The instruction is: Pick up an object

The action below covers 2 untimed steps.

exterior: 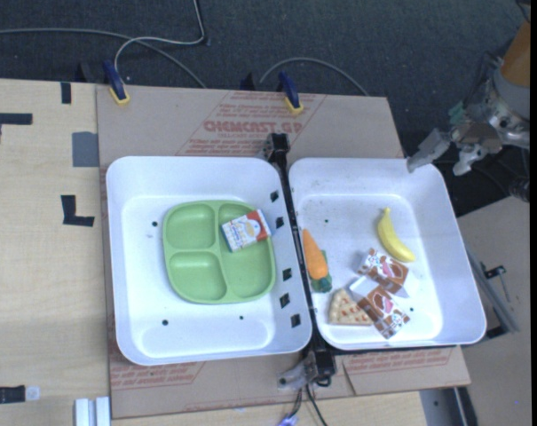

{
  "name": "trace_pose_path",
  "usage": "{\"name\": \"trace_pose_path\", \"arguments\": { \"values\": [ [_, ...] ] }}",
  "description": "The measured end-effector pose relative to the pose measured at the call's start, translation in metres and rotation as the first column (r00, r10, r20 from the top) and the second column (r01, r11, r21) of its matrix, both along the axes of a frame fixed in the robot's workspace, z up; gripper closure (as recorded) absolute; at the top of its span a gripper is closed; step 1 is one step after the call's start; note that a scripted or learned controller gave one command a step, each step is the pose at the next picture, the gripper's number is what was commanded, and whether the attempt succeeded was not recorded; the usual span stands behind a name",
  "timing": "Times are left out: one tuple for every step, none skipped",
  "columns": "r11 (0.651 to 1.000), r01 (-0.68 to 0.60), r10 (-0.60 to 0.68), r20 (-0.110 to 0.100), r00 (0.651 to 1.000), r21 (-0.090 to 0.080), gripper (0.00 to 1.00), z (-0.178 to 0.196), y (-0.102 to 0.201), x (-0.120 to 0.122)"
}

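The right bin (446, 204) holds a yellow banana (394, 235), an orange carrot with a green top (314, 257), a pizza slice (343, 309) and two brown-and-white snack packets (385, 272) (385, 312). In the left bin (126, 238) a small juice carton (245, 230) lies on a green divided plate (206, 256). My gripper (438, 160) hangs above the far right corner of the right bin, up and to the right of the banana. It is open, its two grey fingers (422, 155) spread apart with nothing between them.
The bins sit side by side on a cardboard sheet (250, 122) held by two clamps (117, 87) (291, 96) at the back. Black clips (277, 146) join the bins along the middle wall. Cables run across the dark floor behind.
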<state>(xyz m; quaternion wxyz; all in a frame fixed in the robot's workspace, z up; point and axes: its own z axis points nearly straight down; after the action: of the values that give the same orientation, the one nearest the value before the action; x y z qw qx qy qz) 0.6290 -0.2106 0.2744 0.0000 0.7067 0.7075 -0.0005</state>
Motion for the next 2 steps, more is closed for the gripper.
{"name": "trace_pose_path", "arguments": {
  "values": [
    [1.000, -0.001, 0.001, 0.001, 1.000, 0.000, 0.00, -0.185, -0.001, 0.004],
    [1.000, 0.000, 0.000, 0.006, 1.000, -0.003, 0.00, -0.187, 0.014, -0.035]
  ]
}}
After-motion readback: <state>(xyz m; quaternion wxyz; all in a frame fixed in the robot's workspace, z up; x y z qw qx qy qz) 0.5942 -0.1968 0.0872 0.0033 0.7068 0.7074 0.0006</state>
